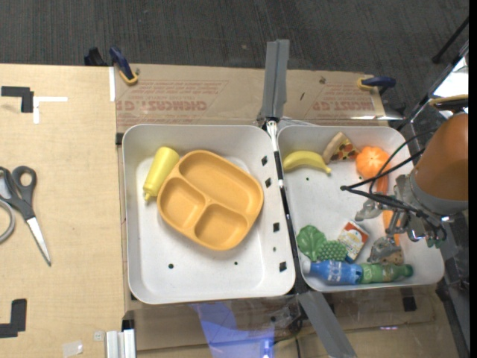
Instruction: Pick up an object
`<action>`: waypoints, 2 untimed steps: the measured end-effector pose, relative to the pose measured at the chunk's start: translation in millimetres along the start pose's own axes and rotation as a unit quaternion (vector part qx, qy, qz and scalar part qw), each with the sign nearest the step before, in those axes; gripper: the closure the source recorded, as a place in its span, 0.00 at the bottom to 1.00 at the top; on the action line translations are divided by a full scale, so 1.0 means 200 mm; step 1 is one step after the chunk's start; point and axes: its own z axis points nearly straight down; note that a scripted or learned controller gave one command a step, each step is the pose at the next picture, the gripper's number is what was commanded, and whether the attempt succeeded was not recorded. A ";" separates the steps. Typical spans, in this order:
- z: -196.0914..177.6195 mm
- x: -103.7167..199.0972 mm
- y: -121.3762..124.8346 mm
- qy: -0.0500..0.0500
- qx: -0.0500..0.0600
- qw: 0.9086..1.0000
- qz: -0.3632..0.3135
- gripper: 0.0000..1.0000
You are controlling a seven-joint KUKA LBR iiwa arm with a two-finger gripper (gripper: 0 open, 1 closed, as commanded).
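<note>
**Reaching into a crowded right bin**

Your gripper [387, 226] hangs low in the right white bin [317, 192]; its grip state can't be judged. The small white packet [352, 239], green broccoli toy [312, 240] and blue-green bottle [358, 273] crowd together, so it may nudge neighbours or grab nothing.

End effector [386, 233] low in right bin [313, 200], near carrot [389, 213]
</note>
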 end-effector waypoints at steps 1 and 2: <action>0.01 -0.40 -0.01 0.003 -0.001 1.000 -0.012 0.00; 0.01 -0.15 -0.19 0.004 -0.001 0.999 -0.042 0.00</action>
